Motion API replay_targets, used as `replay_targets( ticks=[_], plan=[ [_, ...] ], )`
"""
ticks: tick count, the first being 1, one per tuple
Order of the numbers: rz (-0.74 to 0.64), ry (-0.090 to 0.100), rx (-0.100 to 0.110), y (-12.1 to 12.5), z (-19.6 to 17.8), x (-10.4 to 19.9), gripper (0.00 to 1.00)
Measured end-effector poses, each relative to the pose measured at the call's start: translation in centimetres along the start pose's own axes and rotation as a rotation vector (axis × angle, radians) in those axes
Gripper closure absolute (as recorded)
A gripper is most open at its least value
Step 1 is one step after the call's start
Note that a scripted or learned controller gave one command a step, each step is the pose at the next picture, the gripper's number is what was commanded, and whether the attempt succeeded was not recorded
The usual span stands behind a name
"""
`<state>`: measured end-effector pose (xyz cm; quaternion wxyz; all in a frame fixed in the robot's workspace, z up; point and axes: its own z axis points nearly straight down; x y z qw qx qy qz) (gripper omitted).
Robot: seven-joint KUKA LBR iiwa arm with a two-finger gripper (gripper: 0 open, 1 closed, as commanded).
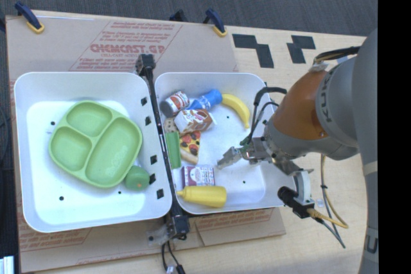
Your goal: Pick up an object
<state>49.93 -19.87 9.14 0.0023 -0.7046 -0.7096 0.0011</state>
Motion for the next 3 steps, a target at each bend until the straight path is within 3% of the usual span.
replay_targets(
  ticks=[1,2,3],
  plan=[
    [-0.001,-0.001,-0.002,6.6,-0.1,2.7,0.0],
    [-0.004,-0.001,-0.001,6.6,-1.1,2.7,1.0],
    [0.002,-0.001,-0.005,7.4,-7.5,3.9,1.0]
  ],
)
